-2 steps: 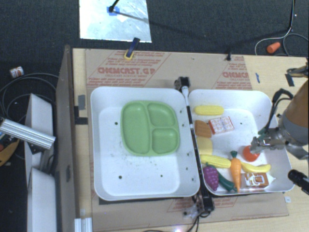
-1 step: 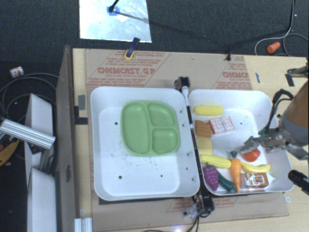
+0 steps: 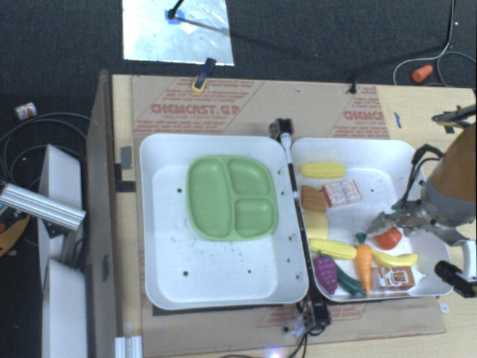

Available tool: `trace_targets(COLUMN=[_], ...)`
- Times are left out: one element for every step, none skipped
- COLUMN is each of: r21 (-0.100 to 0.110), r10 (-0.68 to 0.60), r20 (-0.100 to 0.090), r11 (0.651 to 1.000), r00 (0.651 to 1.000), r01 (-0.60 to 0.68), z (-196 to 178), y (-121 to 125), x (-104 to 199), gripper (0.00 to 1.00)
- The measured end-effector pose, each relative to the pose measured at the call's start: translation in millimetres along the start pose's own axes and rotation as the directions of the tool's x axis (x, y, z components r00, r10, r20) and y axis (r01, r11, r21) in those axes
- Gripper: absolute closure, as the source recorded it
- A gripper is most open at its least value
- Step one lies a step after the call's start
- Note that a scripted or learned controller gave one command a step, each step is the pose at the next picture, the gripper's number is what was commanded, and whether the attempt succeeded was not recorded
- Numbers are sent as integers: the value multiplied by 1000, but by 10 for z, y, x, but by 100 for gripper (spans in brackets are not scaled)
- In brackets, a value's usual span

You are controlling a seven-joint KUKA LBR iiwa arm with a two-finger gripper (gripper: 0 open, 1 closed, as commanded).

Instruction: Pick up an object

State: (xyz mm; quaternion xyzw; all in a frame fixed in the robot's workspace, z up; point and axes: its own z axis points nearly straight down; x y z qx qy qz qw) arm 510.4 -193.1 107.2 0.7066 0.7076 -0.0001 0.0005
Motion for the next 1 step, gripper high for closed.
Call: trace_targets(r21=[-8], r10=[-4], r20=[1], r11=[1000], r00=[1000], r01=[4], z=[-155], y=[18], x=[7], gripper=[100])
